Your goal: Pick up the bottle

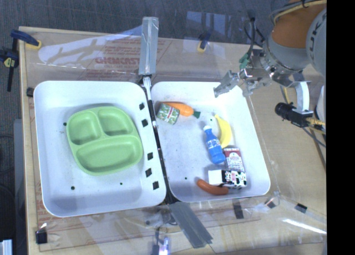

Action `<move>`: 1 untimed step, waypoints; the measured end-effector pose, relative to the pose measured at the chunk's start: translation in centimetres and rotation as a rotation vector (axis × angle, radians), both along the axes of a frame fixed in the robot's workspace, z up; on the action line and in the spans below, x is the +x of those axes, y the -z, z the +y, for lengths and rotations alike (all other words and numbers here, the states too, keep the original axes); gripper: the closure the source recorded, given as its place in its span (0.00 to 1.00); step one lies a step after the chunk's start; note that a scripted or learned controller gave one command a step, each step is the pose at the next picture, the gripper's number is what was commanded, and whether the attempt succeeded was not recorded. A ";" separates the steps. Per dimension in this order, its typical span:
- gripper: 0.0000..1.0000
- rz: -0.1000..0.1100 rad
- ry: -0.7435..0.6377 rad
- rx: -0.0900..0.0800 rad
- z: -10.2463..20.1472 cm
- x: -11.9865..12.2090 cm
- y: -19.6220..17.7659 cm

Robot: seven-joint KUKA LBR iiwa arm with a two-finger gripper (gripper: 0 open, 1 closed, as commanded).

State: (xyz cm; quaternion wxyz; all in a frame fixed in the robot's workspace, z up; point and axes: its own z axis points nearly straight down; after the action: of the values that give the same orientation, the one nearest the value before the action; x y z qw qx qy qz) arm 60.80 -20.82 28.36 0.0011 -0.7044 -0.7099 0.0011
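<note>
A blue bottle with a white cap (213,144) lies on its side in the right bin (183,176), pressed against a yellow banana (224,130) on its right. My gripper (228,85) hangs above the bin's far right corner, well up and right of the bottle, with nothing seen between its fingers. The fingers look spread apart.
The right bin also holds a carrot (182,108), a small green-and-white can (168,113), a red-brown carton (234,159), a cow-patterned box (234,178) and a sausage (212,187). A green divided plate (104,139) sits in the left bin (50,193).
</note>
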 end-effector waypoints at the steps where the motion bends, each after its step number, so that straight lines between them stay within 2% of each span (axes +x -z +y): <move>1: 0.00 0.002 0.124 0.001 -0.1 -3.2 13.1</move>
State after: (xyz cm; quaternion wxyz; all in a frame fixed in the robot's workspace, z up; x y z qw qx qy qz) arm 57.64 -20.88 15.30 0.0020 -0.7469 -0.6649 0.0014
